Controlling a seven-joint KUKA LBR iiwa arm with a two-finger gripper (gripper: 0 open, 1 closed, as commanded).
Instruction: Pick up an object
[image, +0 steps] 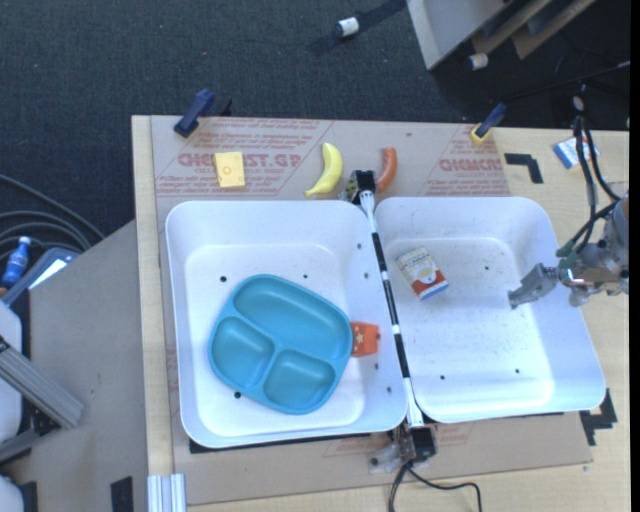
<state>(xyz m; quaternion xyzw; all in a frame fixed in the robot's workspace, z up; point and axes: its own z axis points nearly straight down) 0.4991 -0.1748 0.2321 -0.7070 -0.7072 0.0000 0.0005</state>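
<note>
Camera view, looking down on both bins.

Left bin (190, 240): blue tray (280, 343) with three compartments, lying flat and taking up most of the floor. Small orange block (365, 339) just beside the tray's right edge, near the divider between the bins.

Right bin (470, 215): one small carton (422, 273), white with a red end, lying on the floor in the upper left part, near the divider. Likely target, since it sits alone with free floor on all sides.

Gripper (527, 289) is at the right side of the right bin, over its right rim area, arm coming in from the right edge. One grey finger-like part points left toward the bin's middle. It's small and partly blurred; I can't tell how wide the pincer stands. Nothing visible between its tips. It's well apart from the carton.

On the bench behind the bins: banana (326, 171), a reddish curved piece (387, 168), possibly a toy sausage, and a yellow square (229, 170). All outside the bins, so probably out of play.

Judgement: pick not started; the approach to the carton is yet to come.
</note>
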